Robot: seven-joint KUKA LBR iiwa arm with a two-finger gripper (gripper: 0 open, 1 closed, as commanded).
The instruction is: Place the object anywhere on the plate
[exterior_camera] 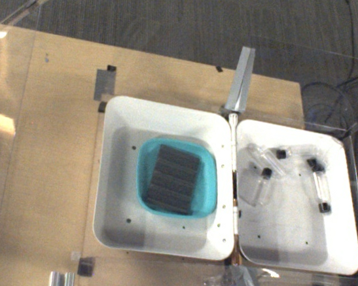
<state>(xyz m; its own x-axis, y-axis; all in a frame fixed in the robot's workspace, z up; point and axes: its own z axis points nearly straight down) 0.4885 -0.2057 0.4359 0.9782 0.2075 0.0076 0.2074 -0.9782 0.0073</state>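
On the teal plate in left bin lies 1 dark ribbed block, flat, approx centred. Right bin: 3 clear tubes, 4 black caps counted, scattered in far half. 2 white bins, touching. Claw state: can't tell

Light wooden desk seen from above, grey carpet floor beyond its far edge. Two shallow white bins rest directly on desk, side by side, rims touching — left bin, right bin. Small dark blocks sit on desk near left bin's corners.
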